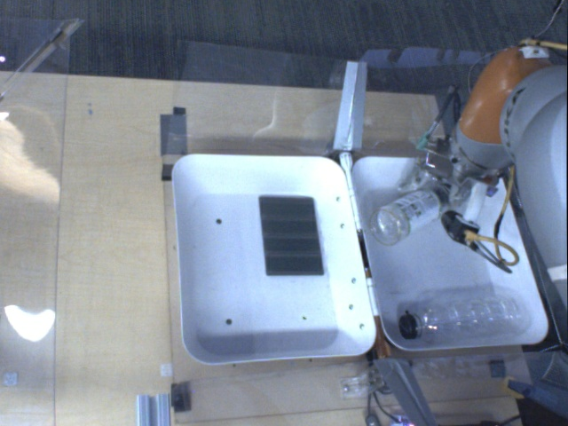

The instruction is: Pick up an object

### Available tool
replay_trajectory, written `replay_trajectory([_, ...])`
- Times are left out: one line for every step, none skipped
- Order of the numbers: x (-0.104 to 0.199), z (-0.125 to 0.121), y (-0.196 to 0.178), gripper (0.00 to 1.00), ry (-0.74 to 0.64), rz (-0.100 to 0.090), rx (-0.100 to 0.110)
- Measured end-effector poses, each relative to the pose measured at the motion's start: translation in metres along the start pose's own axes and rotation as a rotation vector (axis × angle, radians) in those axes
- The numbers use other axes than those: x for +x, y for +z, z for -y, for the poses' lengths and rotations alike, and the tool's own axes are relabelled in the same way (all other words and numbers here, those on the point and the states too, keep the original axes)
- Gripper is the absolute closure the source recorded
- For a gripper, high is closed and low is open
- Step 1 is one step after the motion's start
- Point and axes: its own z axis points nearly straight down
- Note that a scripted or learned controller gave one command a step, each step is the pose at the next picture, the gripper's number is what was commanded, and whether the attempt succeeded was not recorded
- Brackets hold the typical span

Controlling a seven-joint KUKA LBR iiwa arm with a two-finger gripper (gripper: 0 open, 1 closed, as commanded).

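Nearby, a clear bottle [461, 316] lies below the held plastic cup [404, 216].

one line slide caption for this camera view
Gripper at a clear bottle in the right bin; second bottle nearby, dark pad left.

A robotics laboratory or test cell is indicated: a pale wooden bench [89, 238] is fitted with two shallow white plastic bins [191, 264] set side by side, an upright grey metal divider post [349, 105] is fixed between them, and dark grey carpet flooring [222, 7] is seen beyond.
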Motion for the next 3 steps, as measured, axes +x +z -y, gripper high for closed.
replay_trajectory([-0.043, -0.03, 0.018, 0.0, -0.18, -0.004, 0.001])
replay_trajectory([-0.068, 0.033, 0.017, 0.0, -0.329, -0.005, -0.002])
replay_trajectory([-0.081, 0.068, 0.015, 0.0, -0.339, -0.004, -0.01])
